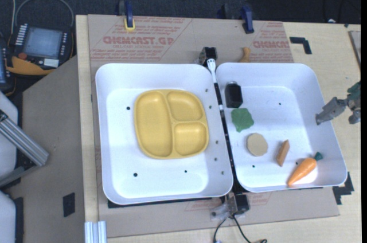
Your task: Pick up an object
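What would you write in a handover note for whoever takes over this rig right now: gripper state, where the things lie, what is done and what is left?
Gripper: at the right rim of the right white bin, above the bin wall, with nothing seen between its fingers.
Right white bin holds: small black block, green leafy toy, round tan disc, small brown stick-shaped piece, orange toy carrot in the near right corner.
Left white bin holds a yellow three-compartment plate.
Done: nothing picked up yet.
Left: choose one object, grasp it and lift it.
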You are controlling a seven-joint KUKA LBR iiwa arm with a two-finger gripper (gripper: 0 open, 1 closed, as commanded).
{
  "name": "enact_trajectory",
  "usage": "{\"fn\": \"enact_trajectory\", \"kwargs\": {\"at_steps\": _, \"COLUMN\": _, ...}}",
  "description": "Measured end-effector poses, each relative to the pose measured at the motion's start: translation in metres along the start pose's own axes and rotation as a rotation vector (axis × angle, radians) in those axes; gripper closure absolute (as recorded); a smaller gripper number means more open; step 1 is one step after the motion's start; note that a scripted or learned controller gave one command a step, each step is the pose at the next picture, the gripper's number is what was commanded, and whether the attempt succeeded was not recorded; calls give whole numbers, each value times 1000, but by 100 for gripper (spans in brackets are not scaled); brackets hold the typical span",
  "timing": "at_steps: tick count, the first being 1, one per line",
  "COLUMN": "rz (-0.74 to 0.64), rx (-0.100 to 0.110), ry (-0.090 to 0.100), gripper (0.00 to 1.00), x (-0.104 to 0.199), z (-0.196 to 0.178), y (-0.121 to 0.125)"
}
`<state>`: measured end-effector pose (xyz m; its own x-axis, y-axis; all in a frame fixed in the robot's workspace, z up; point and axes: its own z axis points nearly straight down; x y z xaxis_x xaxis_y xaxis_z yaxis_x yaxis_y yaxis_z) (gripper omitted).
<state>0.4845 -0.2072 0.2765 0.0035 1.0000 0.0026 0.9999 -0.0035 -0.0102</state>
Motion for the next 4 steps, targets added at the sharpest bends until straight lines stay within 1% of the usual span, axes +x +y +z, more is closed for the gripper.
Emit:
{"fn": "enact_trajectory", "kwargs": {"at_steps": 1, "rz": -4, "rx": -10, "ry": -3, "gripper": 0, "x": 1, "z": -5, "y": 2}}
{"fn": "enact_trajectory", "kwargs": {"at_steps": 2, "rz": -3, "rx": -5, "ry": 0, "gripper": 0, "x": 5, "z": 39, "y": 5}}
{"fn": "enact_trajectory", "kwargs": {"at_steps": 4, "rz": -3, "rx": -5, "ry": 0, "gripper": 0, "x": 4, "z": 125, "y": 6}}
